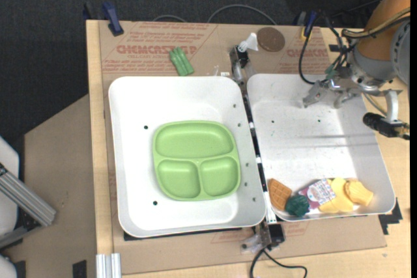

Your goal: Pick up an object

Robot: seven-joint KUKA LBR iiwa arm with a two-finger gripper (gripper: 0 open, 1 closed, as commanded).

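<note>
- On the bench sit 2 white bins side by side; the left bin (124, 140) holds a green plate (195, 159) with 3 sections; the plate lies flat near the middle of that bin.
- In the right bin (313, 146) the small things are bunched along the near edge; a waffle-like brown piece (280, 193) is on the left of the bunch; a dark green lump (298, 206) touches it; next comes a pink and white packet (320, 191); then yellow pieces (339, 197) and a tan piece (359, 193) on the right.
- The gripper (329, 93) hangs over the far part of the right bin, well apart from the bunch; its 2 fingers are spread wide; nothing is between them.
- Behind the bins, on the brown board, lie a green clip (182, 62) and a brown disc (271, 40).
</note>
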